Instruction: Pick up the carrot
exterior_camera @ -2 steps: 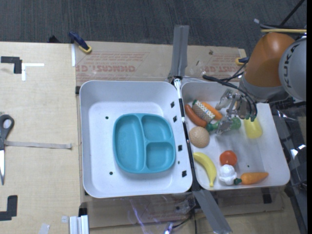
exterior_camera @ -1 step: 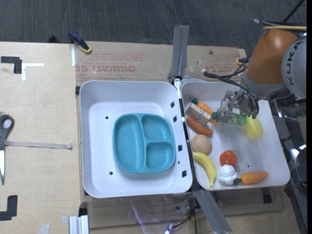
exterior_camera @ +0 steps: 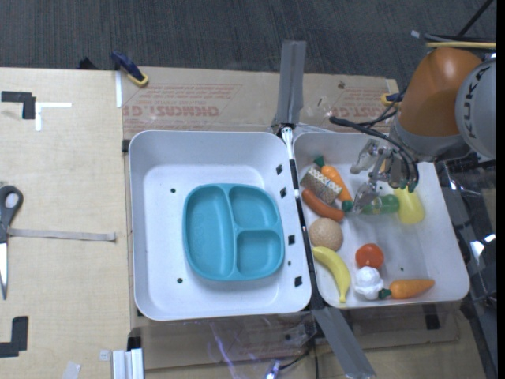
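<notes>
Gripper (exterior_camera: 371, 200) hangs low mid right bin (exterior_camera: 432, 284), can't tell its grip, w/ a carrot (exterior_camera: 411, 288) by near edge, so it's free to grab.

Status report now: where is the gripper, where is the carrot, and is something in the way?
Gripper low over right bin, by green item. Carrot at bin's near edge, apart. White item at its leafy end.

Robotics lab bench, two white bins (exterior_camera: 213, 152), toy food, taped cardboard (exterior_camera: 197, 101), scissors (exterior_camera: 6, 212), dark carpet (exterior_camera: 197, 14)
</notes>
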`<action>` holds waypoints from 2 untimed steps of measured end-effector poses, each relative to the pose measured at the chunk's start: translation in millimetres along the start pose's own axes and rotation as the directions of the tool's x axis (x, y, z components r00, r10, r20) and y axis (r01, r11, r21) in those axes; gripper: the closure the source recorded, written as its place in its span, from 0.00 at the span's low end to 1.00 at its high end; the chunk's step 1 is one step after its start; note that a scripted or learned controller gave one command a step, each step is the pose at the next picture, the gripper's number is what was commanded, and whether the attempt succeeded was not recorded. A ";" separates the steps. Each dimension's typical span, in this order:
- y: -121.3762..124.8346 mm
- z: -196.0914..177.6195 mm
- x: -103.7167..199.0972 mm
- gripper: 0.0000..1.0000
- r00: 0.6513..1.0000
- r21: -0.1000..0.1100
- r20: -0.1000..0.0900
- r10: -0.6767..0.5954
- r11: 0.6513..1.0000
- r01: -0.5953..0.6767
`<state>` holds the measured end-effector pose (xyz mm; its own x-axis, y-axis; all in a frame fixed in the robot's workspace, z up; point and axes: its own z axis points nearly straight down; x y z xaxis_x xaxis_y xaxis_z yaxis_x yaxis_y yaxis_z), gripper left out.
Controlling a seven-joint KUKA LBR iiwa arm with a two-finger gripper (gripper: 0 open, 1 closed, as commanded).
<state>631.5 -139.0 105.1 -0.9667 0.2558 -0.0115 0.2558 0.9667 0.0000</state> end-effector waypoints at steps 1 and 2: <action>33.6 11.8 12.1 0.00 0.999 0.000 -0.008 0.034 0.999 -0.034; 33.8 0.9 10.1 1.00 1.000 0.001 -0.002 0.031 1.000 -0.031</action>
<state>630.4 -103.8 104.1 -0.9582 0.2860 -0.0099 0.2860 0.9582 -0.0005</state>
